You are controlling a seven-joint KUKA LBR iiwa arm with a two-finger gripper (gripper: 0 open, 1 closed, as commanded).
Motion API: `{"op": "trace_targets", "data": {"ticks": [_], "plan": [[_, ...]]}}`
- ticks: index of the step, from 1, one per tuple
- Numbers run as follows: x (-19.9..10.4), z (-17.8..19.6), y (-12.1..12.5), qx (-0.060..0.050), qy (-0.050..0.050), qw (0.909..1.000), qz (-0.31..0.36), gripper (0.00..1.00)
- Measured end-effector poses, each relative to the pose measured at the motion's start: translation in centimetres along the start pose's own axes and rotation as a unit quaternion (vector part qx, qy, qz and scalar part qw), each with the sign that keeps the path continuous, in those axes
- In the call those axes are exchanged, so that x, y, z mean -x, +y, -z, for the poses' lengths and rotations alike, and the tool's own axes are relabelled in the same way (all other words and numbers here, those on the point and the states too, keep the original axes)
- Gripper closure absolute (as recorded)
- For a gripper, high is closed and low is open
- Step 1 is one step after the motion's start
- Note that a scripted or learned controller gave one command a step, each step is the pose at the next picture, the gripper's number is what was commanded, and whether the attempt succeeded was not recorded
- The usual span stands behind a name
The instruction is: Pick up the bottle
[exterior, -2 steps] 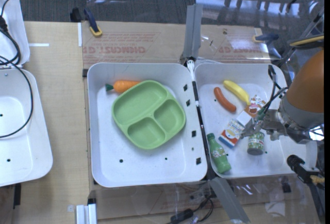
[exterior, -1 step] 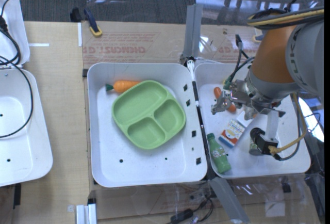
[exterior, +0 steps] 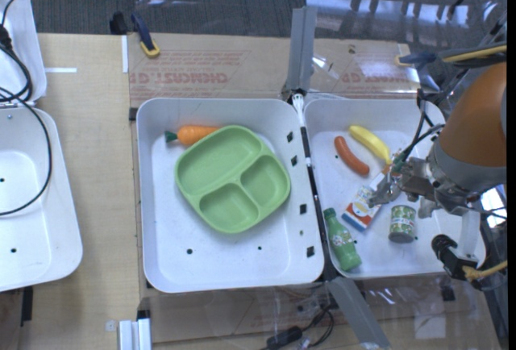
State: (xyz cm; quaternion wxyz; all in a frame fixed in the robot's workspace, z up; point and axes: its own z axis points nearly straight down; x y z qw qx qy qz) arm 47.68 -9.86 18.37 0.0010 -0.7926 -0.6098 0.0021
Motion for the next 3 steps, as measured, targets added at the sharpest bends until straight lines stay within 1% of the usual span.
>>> {"op": "trace_targets", "data": {"ticks": [1,2,3], "plan": [[8.6,0.3,2.3,0.001,0.0,0.9962,0.087,0.0],[4.7,-7.6,1.2,-0.001,0.001,0.9931,-0.118,0.0],[-8.2,0.7,-2.1,0.001,0.0,0.9997,-0.025,0.0]]}}
